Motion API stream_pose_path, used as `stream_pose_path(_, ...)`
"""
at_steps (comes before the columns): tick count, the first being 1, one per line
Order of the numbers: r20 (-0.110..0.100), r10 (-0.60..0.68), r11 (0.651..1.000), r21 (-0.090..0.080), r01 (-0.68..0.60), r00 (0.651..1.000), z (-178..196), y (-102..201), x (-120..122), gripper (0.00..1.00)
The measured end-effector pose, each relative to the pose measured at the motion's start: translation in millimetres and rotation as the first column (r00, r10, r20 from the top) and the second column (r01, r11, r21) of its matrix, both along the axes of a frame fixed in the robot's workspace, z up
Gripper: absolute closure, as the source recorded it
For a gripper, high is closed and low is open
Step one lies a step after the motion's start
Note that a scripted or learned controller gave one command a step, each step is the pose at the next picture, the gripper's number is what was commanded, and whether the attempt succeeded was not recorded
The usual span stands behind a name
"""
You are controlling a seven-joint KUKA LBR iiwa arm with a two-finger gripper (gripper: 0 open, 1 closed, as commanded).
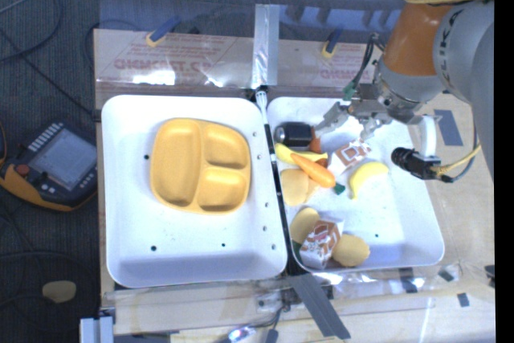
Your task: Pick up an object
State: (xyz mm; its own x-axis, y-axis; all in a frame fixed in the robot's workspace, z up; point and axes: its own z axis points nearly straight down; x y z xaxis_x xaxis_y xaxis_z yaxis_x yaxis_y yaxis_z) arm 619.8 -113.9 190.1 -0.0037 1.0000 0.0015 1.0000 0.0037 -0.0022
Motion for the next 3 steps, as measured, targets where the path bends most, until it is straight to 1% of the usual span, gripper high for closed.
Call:
stream_pose_path(1,-0.002,-0.15,0.989,0.001,0.15,0.989,-4.7,49.8,-11.2,0.0)
stream_pose_path(2,0.034,-0.091,0.996,-0.004,0.092,0.995,-69.3,12.5,-11.2,0.0)
stream_pose_path(3,0.065,-0.077,0.997,-0.002,0.078,0.995,-77.1,6.7,-20.5,0.0)
